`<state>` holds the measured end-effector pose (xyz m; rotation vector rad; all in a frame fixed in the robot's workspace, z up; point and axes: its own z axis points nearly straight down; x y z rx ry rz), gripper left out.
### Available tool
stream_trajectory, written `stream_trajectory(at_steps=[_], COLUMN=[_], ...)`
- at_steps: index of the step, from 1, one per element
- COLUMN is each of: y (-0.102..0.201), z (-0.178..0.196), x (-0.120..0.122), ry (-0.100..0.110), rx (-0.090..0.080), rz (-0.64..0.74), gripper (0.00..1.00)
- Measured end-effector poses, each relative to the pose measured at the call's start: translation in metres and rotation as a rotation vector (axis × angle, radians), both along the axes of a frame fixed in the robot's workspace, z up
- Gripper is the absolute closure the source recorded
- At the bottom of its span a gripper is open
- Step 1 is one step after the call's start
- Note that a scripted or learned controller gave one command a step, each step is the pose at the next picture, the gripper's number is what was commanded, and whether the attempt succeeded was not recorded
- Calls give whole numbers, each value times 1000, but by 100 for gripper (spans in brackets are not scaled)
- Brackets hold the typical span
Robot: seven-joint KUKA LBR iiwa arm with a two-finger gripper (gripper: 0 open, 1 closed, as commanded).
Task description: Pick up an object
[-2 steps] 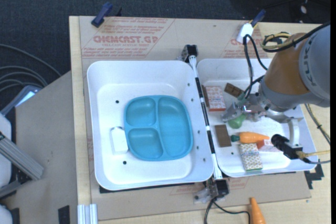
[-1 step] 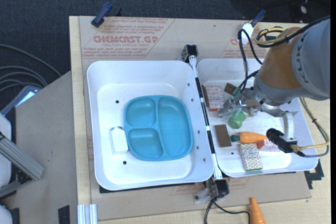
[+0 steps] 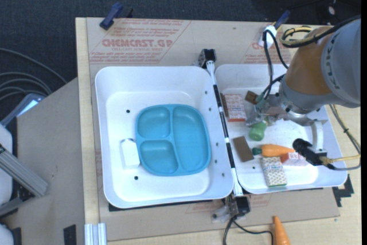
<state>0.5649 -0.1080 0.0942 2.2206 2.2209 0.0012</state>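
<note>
Target thing: a small green piece (image 3: 257,131), rounded and stubby, plain in colour, with a paler top end; too small to tell what it is.
Where it lies: in the right bin (image 3: 241,75), near the middle of the floor, between a red-and-white packet (image 3: 234,107) above it and a carrot (image 3: 274,151) below it.
Hand: the hand (image 3: 265,113) hangs just above the green piece in the view, close to it. I cannot tell whether it touches the piece, or whether it is spread or pressed together.
Arm: the grey arm (image 3: 330,66) with its orange band comes in over the right bin's far side.
Right bin, other contents: a small brown scrap (image 3: 250,97) near the packet's upper right corner. A dark brown block (image 3: 243,150) lies tilted by the left wall, just left of the carrot. A box with a fine checked pattern (image 3: 274,172) lies near the front wall, just below the carrot. The carrot is orange with a green tip pointing left.
Left bin: the left bin (image 3: 114,100) holds a light blue plate (image 3: 172,139) with three sections, set about the middle. A small white block (image 3: 129,153) lies just beside the plate's left edge.
Bins: the two stand side by side with rims touching on the worktop (image 3: 143,40), which bears a sheet with red print.
</note>
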Motion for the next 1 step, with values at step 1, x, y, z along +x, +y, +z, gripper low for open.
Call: stream_trajectory(at_steps=[1], y=[55], z=[90], x=[-43], ry=[2], rx=[1], rz=[1], gripper=[100])
